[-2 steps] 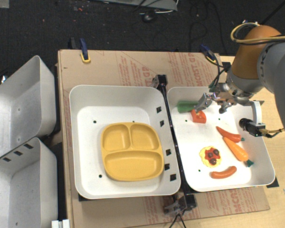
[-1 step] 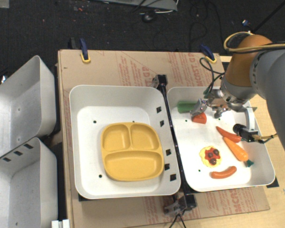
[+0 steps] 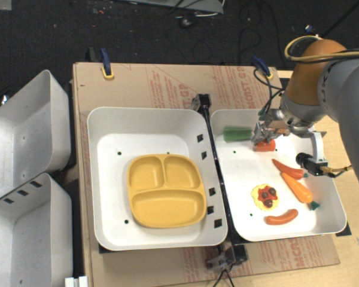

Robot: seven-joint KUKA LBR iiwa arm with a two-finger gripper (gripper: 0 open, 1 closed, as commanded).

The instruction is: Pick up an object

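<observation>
Hand (image 3: pixel 264 135) low in right bin, red piece (image 3: pixel 265 145) directly beneath.

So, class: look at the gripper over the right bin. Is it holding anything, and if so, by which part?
It cannot be told. The gripper sits low over a small red piece beside the green block, but no object shows between its fingers.

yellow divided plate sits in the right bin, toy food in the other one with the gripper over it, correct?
Not quite. The camera view shows the yellow divided plate in the left bin, not the right. The toy food, such as the carrot and sausage, lies in the right bin, with the gripper over it.
</observation>
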